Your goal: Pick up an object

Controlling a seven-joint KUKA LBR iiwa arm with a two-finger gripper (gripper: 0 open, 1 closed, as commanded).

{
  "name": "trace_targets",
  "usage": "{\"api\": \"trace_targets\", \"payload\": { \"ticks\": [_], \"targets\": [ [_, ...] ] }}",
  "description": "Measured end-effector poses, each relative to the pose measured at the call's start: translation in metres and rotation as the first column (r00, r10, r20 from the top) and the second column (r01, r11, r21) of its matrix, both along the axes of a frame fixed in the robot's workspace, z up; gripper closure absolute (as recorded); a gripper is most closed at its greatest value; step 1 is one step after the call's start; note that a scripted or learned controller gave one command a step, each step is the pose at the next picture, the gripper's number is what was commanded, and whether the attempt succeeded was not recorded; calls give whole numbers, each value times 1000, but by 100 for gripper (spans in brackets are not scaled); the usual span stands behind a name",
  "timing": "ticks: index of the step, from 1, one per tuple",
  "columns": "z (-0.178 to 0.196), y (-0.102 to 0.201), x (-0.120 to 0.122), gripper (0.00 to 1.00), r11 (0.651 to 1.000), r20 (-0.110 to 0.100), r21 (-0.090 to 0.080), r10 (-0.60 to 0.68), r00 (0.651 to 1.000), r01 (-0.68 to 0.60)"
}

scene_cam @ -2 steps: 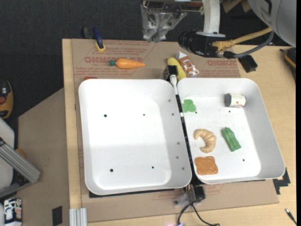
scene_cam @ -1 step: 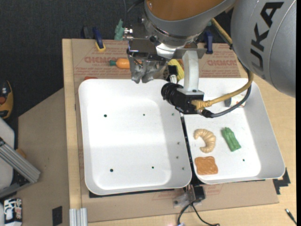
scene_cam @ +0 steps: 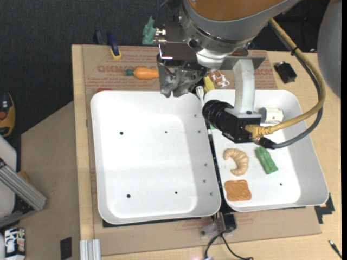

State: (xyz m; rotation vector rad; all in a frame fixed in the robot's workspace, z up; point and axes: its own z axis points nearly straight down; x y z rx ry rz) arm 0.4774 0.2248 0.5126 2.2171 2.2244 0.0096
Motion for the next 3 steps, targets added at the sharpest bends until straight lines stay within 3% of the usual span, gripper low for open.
{"api": "trace_targets", "payload": {
  "ticks": [1,2,3],
  "targets": [
    [-3,0,2,0,1000,-5,-3,-2,1000,2],
    [8,1,2,100,1000,-2,-2,1,1000,-1],
    [7,1,2,0,1000,-3,-3,0,1000,0]
  ]
}}
